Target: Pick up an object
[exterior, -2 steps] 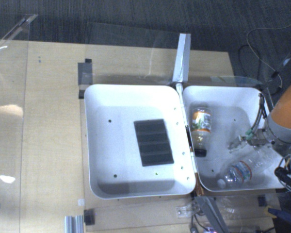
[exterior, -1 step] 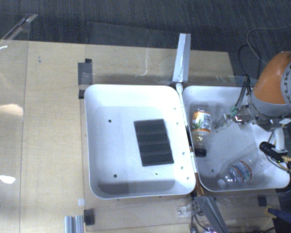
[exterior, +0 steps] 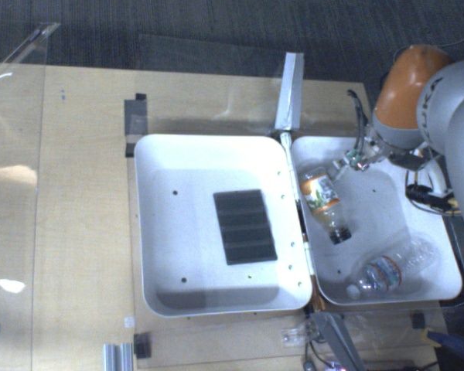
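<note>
In the right bin [exterior: 441, 288] lie two bottles. A small bottle with an orange and green label [exterior: 323, 199] rests near the bin's left wall, its dark cap toward the front. A clear crumpled bottle with a blue label [exterior: 388, 270] sits at the front right. My gripper [exterior: 356, 160] hangs low over the back of the right bin, just right of and behind the orange-labelled bottle, with nothing seen held. A black ridged rectangular pad [exterior: 245, 226] lies flat in the middle of the left bin [exterior: 158, 207].
The grey arm with its orange band [exterior: 406, 91] comes in from the upper right over the right bin's back corner. A grey upright post [exterior: 289, 91] stands behind the seam between the bins. Black cables [exterior: 429, 195] trail along the right bin's right side.
</note>
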Available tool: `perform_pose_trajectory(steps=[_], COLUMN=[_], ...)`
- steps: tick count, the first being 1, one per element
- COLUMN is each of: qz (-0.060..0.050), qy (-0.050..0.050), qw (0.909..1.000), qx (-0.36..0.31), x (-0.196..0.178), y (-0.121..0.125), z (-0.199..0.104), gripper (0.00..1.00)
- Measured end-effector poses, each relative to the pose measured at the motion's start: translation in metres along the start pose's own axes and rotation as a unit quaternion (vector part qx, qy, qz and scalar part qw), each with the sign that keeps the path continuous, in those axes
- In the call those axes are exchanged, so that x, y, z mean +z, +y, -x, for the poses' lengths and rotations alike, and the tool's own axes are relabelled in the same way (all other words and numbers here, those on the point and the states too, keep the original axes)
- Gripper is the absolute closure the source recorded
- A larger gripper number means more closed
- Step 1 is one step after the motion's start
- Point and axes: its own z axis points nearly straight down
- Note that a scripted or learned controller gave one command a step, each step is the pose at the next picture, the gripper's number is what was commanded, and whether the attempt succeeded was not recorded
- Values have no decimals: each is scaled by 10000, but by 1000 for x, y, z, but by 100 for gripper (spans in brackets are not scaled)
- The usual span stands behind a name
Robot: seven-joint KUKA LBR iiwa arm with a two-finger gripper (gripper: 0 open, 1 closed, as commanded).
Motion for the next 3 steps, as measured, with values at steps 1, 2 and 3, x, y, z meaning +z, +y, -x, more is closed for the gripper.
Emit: perform_pose_trajectory(steps=[1, 2, 3], qz=[66, 35, -46], qy=[-14, -104, -39], qw=[9995, 9999, 9996], qx=[-296, 53, -262], x=[-15, -8, -9], y=[-69, -46, 14], z=[-36, -35, -19], gripper=[0, 0, 0])
